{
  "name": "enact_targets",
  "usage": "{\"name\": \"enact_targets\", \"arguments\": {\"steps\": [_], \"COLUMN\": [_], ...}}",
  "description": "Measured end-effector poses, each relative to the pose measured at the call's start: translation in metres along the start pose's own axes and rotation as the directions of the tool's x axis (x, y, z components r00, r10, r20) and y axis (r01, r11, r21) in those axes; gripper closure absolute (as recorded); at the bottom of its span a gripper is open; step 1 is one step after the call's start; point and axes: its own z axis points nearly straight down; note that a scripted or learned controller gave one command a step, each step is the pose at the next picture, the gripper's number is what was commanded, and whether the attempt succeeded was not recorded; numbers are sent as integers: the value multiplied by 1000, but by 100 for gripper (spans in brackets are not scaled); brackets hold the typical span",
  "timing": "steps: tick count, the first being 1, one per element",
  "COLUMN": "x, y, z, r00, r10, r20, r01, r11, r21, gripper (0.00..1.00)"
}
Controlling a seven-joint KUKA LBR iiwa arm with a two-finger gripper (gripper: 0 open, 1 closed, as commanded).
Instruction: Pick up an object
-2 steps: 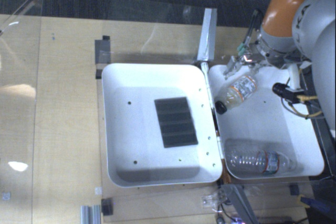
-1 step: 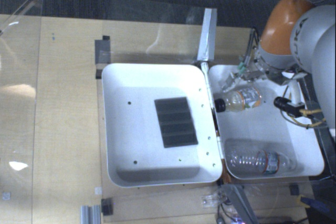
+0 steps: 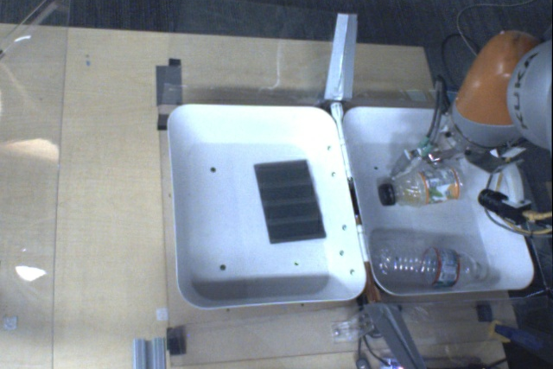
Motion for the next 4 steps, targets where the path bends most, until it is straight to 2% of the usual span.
{"name": "enact_targets", "arguments": {"steps": [1,2,3,4], "x": [-8,-33,-33,27], "y": [34,-11,-7,-39], "z": [-27,1,-13,-118], "r00": [987,991,991,876], "r10": [163,133,130,482], "r20": [-1,-1,1,0], "r01": [-163,-133,-130,-482], "r11": [987,991,991,876], "r21": [1,1,-8,4], "gripper": [0,0,100,100]}}
